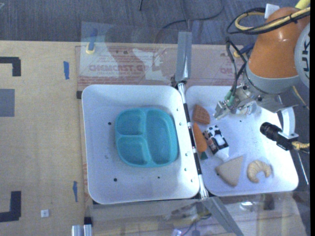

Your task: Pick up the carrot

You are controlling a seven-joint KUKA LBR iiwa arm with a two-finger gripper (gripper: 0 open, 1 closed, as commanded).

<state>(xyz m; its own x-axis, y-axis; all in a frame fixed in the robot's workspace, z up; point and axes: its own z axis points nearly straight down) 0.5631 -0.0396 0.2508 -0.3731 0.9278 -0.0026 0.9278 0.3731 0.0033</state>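
- Camera view: the carrot (199, 137) lies in the right bin (280, 181), hard against its left wall, beside the divider between the two bins.
- Its long axis runs almost straight up and down the picture, upper end leaning slightly left, green tip at the bottom.
- The gripper (220, 113) hovers up and to the right of the carrot, apart from it, near the brown wedge (201, 114).
- How far the claw is open, I cannot tell; nothing visibly held.
- Left bin (98, 181) carries the teal divided plate (146, 136).
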